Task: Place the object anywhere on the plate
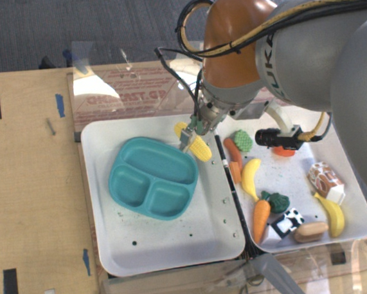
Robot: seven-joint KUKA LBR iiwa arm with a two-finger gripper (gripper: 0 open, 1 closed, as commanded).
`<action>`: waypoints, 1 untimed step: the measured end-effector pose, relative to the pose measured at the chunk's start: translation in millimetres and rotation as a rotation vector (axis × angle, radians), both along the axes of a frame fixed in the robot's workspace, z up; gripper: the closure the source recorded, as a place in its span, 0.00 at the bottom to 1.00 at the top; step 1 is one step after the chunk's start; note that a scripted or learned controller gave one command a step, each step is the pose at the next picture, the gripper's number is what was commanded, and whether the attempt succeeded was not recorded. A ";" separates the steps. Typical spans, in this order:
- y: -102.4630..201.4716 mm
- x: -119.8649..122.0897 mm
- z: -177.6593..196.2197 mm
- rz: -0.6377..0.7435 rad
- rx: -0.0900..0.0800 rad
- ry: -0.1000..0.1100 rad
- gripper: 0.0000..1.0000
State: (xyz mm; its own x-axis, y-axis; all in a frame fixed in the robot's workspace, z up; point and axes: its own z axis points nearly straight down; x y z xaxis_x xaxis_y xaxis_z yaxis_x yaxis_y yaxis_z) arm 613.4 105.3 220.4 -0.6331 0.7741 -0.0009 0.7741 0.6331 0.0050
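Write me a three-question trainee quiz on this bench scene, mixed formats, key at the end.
1. True or false: the corn cob lies in the same bin as the teal plate.
2. The gripper is: A) over the right bin's bananas; B) at the corn cob, beside the plate's upper right rim; C) outside both bins.
3. Fill in: the plate has ___ compartments.

Key: 1 true; 2 B; 3 three.
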 end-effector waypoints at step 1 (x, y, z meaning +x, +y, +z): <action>47.3 -15.1 -55.2 0.235 -0.002 0.008 1.00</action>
